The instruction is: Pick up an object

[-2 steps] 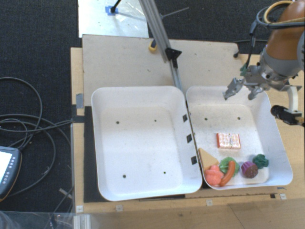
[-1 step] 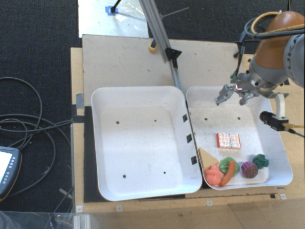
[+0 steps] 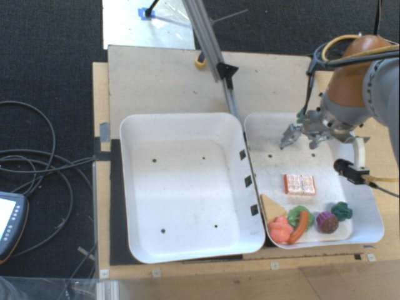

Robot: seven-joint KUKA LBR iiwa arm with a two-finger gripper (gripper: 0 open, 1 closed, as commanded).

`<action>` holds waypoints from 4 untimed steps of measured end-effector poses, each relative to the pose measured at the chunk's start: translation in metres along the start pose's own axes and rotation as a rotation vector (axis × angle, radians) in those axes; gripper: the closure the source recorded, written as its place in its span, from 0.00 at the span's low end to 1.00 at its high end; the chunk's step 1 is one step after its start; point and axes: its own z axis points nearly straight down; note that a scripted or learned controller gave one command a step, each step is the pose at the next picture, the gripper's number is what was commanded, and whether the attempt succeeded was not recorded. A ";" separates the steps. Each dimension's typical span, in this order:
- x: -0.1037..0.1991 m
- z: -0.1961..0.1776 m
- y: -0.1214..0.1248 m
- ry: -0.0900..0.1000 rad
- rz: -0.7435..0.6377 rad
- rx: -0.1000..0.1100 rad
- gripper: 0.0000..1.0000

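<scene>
My gripper [image 3: 302, 139] hangs over the far part of the right bin [image 3: 269, 127], its two grey fingers spread open with nothing between them. Nearer the camera in that bin lie an orange-and-white block [image 3: 299, 184], a tan wedge [image 3: 270, 204], a red-pink toy fruit [image 3: 280, 230], an orange carrot [image 3: 299, 226] on a green leafy piece [image 3: 299, 212], a purple piece [image 3: 327, 222] and a dark green piece [image 3: 342, 210]. The gripper is above and beyond the block, apart from every object.
The left bin [image 3: 128, 130] sits beside the right one, their rims touching at the middle. A slanted grey pole [image 3: 206, 33] runs from the top down to the bins' shared corner. Cables [image 3: 37, 167] and a tablet [image 3: 9, 220] lie off the bench at left.
</scene>
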 end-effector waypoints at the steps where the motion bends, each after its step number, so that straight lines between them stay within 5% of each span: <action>1: 0.000 -0.015 0.002 0.000 -0.001 -0.008 1.00; 3: 0.006 -0.120 0.000 -0.001 -0.005 -0.011 1.00; 4: 0.067 -0.121 0.002 0.002 -0.011 -0.006 1.00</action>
